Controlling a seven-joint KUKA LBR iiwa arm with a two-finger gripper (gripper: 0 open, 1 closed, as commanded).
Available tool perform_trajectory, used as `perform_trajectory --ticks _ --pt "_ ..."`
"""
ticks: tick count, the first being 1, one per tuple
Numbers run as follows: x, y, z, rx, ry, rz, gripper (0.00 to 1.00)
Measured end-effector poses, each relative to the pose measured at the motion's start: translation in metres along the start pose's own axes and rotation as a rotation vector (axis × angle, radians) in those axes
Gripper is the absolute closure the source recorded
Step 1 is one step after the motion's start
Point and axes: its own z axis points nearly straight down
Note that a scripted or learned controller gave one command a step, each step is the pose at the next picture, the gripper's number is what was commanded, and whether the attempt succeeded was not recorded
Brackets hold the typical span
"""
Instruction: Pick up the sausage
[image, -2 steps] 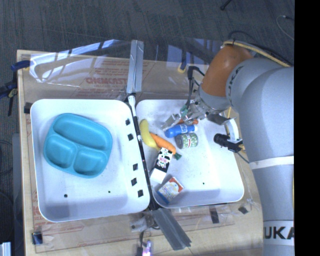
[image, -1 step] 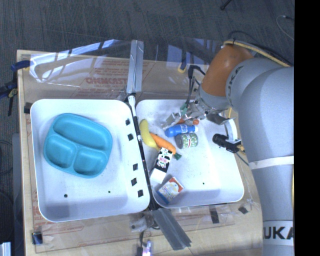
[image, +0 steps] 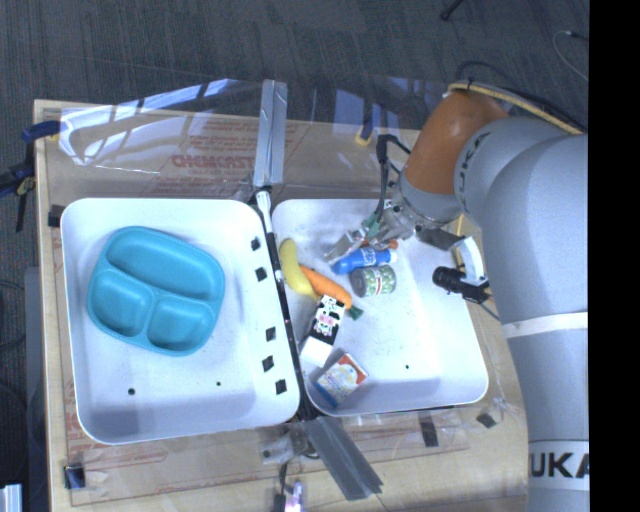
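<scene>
Gripper (image: 375, 232) sits low in the right bin (image: 440, 370), among a blue bottle (image: 358, 261) and a green can (image: 374, 281); its opening I cannot tell. No sausage is recognisable; a banana (image: 292, 266) and carrot (image: 326, 284) lie nearby.

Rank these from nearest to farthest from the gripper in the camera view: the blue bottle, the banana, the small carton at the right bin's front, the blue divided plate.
1. Blue bottle: right bin, just below the gripper.
2. Banana: right bin, by the divider wall.
3. Small carton: right bin's front edge.
4. Blue divided plate: left bin, farthest.
</scene>
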Motion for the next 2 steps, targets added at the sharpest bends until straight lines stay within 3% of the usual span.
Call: perform_trajectory --ticks 2 --pt "0.001 0.0018 -0.0004 -0.006 0.002 0.102 0.0"
